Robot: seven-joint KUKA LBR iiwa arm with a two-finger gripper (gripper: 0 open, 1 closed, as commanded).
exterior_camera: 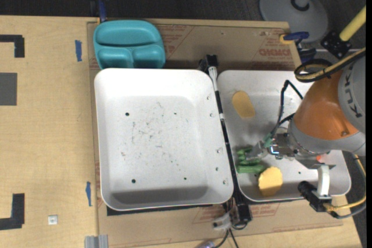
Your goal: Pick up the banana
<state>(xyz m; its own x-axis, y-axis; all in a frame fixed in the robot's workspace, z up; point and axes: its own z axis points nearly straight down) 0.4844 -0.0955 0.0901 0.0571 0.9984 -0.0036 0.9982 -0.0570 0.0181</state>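
Cardboard-topped bench (46, 142), two white bins (157, 130), dark carpet behind.

Grey arm (356, 93), broad orange wrist band (322, 110), black cables looping over it, black lettering

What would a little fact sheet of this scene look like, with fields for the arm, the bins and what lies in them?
arm: grey with an orange band, reaching in from the right over the right bin
gripper: low in the right bin, beside the green object
right bin contents: two yellow objects, one near the far end, one near the front; green object between them
left bin: white, scuffed floor
behind left bin: teal divided tray
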